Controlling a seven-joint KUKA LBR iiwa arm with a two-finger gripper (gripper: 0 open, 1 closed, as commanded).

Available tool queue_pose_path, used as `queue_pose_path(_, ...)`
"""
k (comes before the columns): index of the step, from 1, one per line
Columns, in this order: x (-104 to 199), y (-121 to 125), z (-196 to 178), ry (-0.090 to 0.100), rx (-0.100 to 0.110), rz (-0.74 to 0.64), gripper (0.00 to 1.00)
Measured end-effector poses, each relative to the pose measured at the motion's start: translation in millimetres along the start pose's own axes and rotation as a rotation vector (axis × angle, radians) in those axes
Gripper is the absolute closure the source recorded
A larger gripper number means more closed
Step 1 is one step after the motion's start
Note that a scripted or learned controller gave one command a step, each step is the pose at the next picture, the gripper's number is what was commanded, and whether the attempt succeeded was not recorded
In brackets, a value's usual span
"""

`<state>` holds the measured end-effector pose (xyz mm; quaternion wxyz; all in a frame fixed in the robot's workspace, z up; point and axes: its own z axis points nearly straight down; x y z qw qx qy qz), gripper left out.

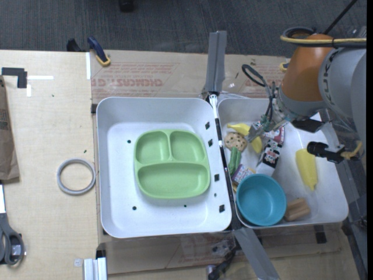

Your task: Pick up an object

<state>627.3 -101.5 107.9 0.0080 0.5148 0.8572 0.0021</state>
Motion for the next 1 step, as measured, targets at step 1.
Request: queue_pose_path(1,43.6,43.7,-84.5,0.009,0.011,0.05,1.0)
